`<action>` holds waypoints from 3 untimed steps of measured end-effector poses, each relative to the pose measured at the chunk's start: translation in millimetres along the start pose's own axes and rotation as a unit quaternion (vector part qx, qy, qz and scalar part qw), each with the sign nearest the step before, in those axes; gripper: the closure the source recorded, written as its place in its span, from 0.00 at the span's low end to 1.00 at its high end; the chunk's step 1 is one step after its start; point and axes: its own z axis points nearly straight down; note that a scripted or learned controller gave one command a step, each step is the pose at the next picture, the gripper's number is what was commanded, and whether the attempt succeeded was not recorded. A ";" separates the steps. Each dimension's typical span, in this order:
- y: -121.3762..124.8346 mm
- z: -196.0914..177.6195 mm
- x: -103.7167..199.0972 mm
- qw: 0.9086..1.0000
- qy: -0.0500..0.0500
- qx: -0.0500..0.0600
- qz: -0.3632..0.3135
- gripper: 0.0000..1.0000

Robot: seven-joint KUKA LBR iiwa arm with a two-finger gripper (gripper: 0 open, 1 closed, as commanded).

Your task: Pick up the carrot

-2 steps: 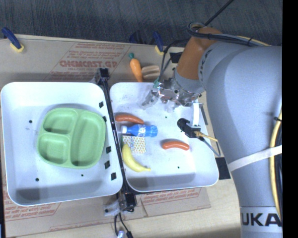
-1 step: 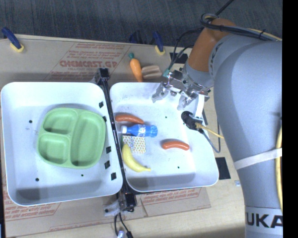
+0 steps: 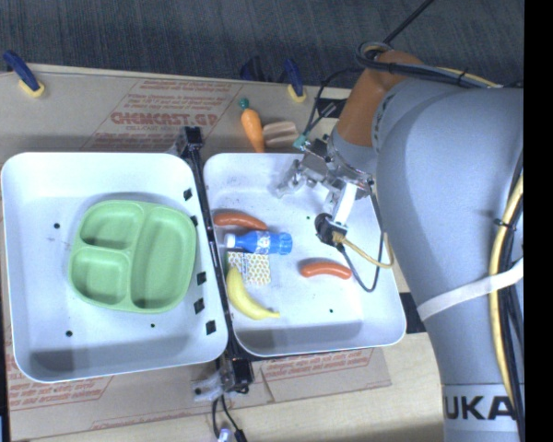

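The carrot (image 3: 251,128), orange with a small green top, lies on the cardboard just behind the right bin's (image 3: 378,325) back rim, outside both bins. My gripper (image 3: 311,197) hangs over the back part of the right bin, a short way to the right of and in front of the carrot. Its fingers are spread open and nothing is between them. The grey arm covers the bin's right side.
A beige block (image 3: 279,133) touches the carrot's right side. The right bin holds two sausages (image 3: 240,219) (image 3: 324,269), a blue bottle (image 3: 260,242), a checkered pad (image 3: 255,267) and a banana (image 3: 246,298). A green divided plate (image 3: 134,256) sits in the left bin (image 3: 28,339).
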 end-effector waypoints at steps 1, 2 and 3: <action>-32.1 0.2 54.9 0.997 0.000 0.000 -0.080 0.00; -32.3 -9.9 55.1 0.997 0.000 0.001 -0.082 1.00; -61.1 -100.3 92.0 0.976 -0.001 -0.003 -0.218 1.00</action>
